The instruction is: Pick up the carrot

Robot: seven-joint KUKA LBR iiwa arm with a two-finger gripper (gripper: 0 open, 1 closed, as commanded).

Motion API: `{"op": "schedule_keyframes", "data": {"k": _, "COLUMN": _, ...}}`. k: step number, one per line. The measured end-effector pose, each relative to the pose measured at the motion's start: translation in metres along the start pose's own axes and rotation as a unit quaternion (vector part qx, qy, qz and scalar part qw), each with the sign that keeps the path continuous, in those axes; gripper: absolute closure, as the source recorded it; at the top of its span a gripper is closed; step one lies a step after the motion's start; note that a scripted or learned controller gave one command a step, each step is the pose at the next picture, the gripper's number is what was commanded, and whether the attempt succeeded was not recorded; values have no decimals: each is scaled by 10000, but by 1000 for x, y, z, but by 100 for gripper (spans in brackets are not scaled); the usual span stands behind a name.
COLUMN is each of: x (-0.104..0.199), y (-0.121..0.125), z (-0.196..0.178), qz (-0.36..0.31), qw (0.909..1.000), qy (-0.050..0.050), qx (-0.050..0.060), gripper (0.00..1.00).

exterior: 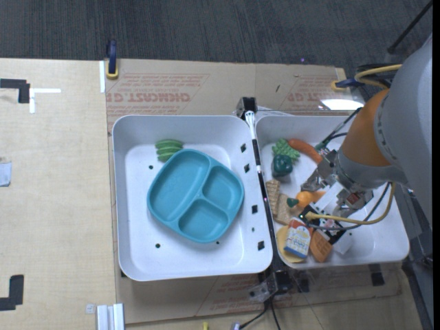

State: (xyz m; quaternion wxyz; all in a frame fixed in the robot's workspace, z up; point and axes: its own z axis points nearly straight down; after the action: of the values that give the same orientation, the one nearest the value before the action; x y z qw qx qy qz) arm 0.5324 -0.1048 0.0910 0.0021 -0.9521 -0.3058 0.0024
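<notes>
The carrot (304, 148) is orange with a leafy green top (284, 150). It lies at the back of the right bin (385, 243), pointing right. My gripper (322, 192) hangs low in the middle of that bin, in front of and slightly right of the carrot. It is beside a small orange piece (305, 199), and the carrot is not in it. The wrist and cables hide the gripper's tips.
The right bin also holds a dark green piece (282, 165), a tan waffle-like item (274, 198), a yellow carton (297, 240) and a brown-orange item (321, 247). The left bin (130, 246) has a blue divided plate (196, 194) and a green pod (168, 148).
</notes>
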Motion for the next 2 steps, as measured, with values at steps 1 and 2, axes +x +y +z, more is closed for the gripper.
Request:
{"op": "schedule_keyframes", "data": {"k": 1, "x": -8, "y": -17, "z": 0, "qz": 2045, "qw": 9789, "qy": 17, "qx": -15, "gripper": 0}}
{"op": "schedule_keyframes", "data": {"k": 2, "x": 4, "y": 82, "z": 0, "qz": 936, "qw": 9956, "qy": -1, "qx": -11, "gripper": 0}}
